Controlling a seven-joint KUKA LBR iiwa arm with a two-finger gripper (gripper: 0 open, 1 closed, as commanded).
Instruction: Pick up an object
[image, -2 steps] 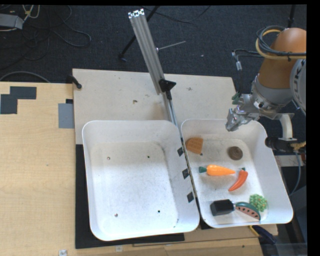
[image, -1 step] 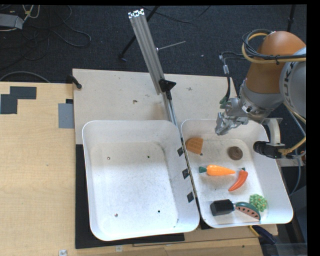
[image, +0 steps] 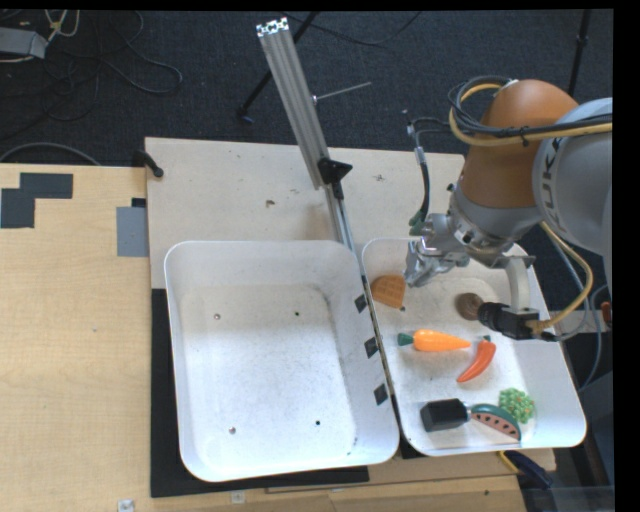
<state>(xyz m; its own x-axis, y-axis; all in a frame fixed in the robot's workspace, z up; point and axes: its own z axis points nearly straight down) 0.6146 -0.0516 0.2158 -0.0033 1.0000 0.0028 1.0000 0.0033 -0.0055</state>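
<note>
Orange carrot (image: 441, 342) lies mid right bin (image: 560, 425), beside a red chilli (image: 477, 361); brown bread piece (image: 389, 291) at the bin's left wall; black block (image: 443, 414), watermelon slice (image: 494, 421), green grapes (image: 516, 403) nearer front. Gripper (image: 422, 268) hovers above the bread; its state cannot be told.

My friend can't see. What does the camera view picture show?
A grey robot arm's claw hangs over the right white bin, just above a brown bun-like toy. That bin also holds a toy carrot, a red chili pepper, a watermelon slice and green grapes.
</note>
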